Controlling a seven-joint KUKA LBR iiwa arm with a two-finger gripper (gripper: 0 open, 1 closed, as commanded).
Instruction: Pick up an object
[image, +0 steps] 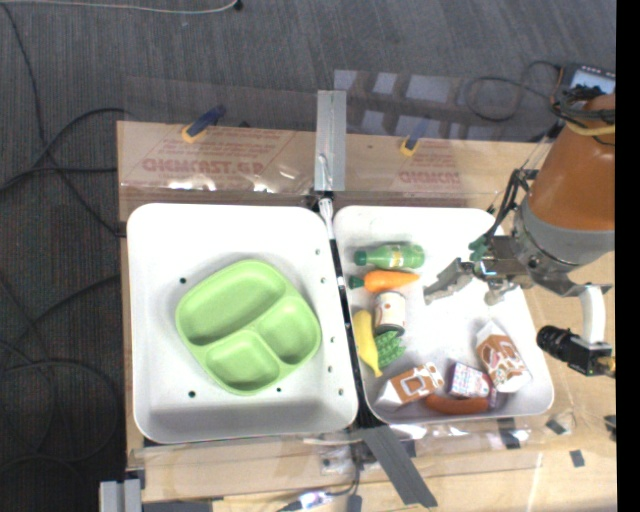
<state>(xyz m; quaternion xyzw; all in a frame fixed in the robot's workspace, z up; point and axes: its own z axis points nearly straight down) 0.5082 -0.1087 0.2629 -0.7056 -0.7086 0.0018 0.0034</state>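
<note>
The tool (468, 283) hangs with fingers spread wide and nothing between them, the carrot (391, 282) just ahead, probably lining up a grab.

The two shallow white bins, left (150, 330) and right (455, 225), look like smooth moulded plastic with a soft sheen. The lime-green three-compartment tray (250, 325) is glossy plastic. At 12 o'clock in the right bin, the green bottle (390, 256) and the orange carrot-shaped toy (390, 281) look like shiny plastic. At 5 o'clock the brown-and-white pouch (500, 360) looks like crinkled glossy film. The bench top (250, 165) looks like matt brown board under clear reflective film. The arm's orange band (575, 180) is smooth and semi-glossy, and the two-finger gripper (470, 283) is dull grey metal.
</note>
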